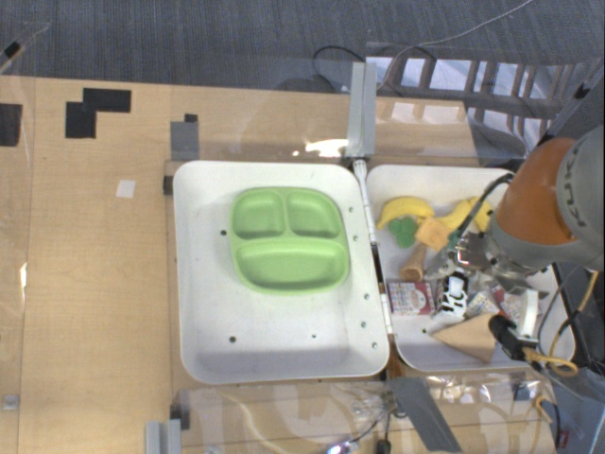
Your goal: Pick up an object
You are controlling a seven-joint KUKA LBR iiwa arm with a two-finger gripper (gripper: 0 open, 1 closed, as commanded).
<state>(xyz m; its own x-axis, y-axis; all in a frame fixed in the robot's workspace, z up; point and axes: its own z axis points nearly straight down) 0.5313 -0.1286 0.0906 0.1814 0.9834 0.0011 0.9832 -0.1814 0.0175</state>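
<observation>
I have the gripper (456,291) low in the right bin (416,348), at the frame's right, down among the clutter: a yellow banana (405,208), a green piece (405,231) and a tan wedge (470,335). Whether the jaws are apart or together I cannot tell. Nothing looks lifted, so I judge the pick not yet done. The green tray (287,238) sits in the left bin (203,282).

Grey arm (579,183), orange band (531,195), black cable (485,197)
</observation>
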